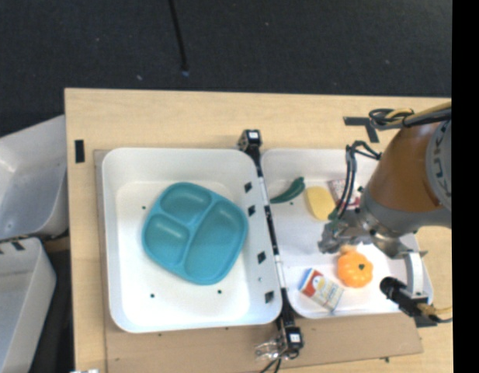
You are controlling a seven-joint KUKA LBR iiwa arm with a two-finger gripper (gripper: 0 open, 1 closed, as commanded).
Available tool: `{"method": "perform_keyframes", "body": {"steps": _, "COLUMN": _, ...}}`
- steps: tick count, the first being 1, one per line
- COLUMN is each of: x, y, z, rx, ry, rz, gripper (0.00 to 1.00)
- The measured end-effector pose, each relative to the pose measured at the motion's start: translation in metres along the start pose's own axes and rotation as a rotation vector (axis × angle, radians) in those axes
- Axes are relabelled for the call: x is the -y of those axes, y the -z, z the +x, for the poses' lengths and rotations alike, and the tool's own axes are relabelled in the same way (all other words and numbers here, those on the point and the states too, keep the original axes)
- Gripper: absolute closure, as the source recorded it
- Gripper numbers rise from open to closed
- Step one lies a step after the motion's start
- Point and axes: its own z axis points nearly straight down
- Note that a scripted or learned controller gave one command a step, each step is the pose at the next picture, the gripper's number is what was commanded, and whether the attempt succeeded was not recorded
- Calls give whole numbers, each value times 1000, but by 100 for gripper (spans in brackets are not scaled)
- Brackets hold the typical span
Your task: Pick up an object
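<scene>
Looking down at the near edge of the wooden counter (84, 115), we first meet the right bin (301, 162), where a small white carton with red and blue print (321, 288) lies close to the front wall. Just behind it and a little to the right sits a small orange pumpkin (355, 270) with a green stem. The jaws (336, 238) hang right above and to the left of that pumpkin, at the end of the arm (406, 181) whose orange band fills the bin's right side; we cannot tell whether they are spread or pressed together, and we see nothing between them. Farther back, a yellow piece like a lemon or wedge (321, 203) rests near the middle of the bin, and a green pepper-like item (289, 191) lies just left of it, close to the divider between the bins. In the left bin (115, 208), a teal compartment plate (194, 232) lies flat, roughly central, well apart from everything else.
</scene>
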Motion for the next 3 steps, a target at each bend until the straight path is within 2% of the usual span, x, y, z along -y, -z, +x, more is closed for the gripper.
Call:
{"method": "perform_keyframes", "body": {"steps": 1, "x": -5, "y": 59, "z": 8, "rx": 0, "ry": 12, "rz": -2, "gripper": 100}}
{"method": "perform_keyframes", "body": {"steps": 2, "x": -10, "y": 103, "z": 8, "rx": 0, "ry": 12, "rz": 0, "gripper": 100}}
{"method": "perform_keyframes", "body": {"steps": 3, "x": -23, "y": 110, "z": 58, "rx": -3, "ry": 16, "rz": 5, "gripper": 100}}
